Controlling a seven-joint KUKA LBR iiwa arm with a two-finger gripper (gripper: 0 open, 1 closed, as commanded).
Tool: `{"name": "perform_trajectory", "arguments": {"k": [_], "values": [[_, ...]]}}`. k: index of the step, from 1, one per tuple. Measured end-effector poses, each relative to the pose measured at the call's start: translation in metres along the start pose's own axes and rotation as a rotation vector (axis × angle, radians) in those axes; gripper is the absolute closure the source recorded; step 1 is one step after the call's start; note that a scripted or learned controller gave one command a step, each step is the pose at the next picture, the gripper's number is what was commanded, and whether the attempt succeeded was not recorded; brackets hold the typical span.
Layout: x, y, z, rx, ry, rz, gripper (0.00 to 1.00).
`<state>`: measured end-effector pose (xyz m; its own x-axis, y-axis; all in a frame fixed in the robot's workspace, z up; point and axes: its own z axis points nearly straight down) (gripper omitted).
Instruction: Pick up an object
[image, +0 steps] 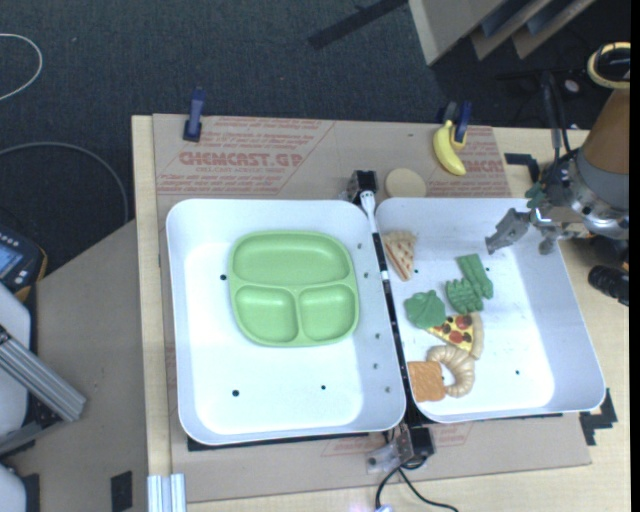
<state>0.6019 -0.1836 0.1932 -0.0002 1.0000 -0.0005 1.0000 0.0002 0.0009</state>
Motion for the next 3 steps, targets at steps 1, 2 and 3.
{"name": "perform_trajectory", "arguments": {"k": [1, 2, 3], "values": [[0.022, -0.049, 0.108, 0.015, 0.006, 0.001, 0.00], [0.086, -0.041, 0.108, 0.002, 0.002, -0.004, 0.00], [0.105, -0.125, 0.003, -0.001, 0.003, 0.000, 0.00]]}}
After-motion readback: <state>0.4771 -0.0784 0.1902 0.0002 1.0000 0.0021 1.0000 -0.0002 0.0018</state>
